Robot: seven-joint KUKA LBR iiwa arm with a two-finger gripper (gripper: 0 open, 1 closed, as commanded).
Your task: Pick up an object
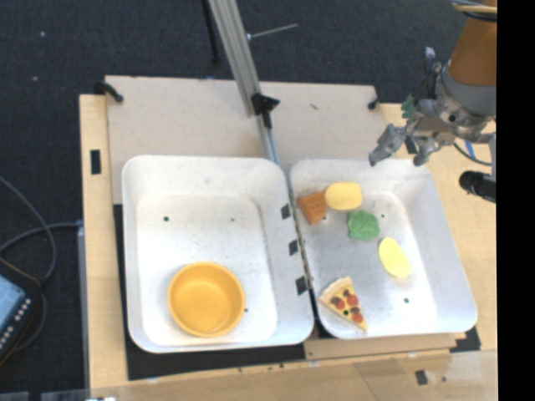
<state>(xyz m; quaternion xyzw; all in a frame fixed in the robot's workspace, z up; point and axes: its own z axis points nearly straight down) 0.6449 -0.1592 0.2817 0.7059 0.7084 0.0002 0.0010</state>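
The jaws (399, 150) hang above the far right corner of the right bin (443, 224), spread apart with nothing between the fingers; one finger reaches toward the left, the other points down near the bin's far rim. Above them the grey wrist rises to the orange band of the arm (473, 53), which comes in from the right.

The things that could be picked up all lie in the right bin, nearer the camera and to the left of the jaws. Closest is a pale yellow rounded piece (343, 196), touching an orange-brown piece (313, 207) at the bin's left wall. Just beside the yellow piece, toward the near side, sits a green lump (363, 225). A yellow lemon-shaped piece (394, 257) lies a little apart from the green lump, toward the bin's right. A toy pizza slice (343, 302) rests at the near left corner, farthest from the jaws.

The left bin (150, 190) holds a yellow bowl (206, 298), upright, in its near part. Both bins sit side by side on the counter (184, 115), and a slanted metal rail (238, 44) crosses its far side.
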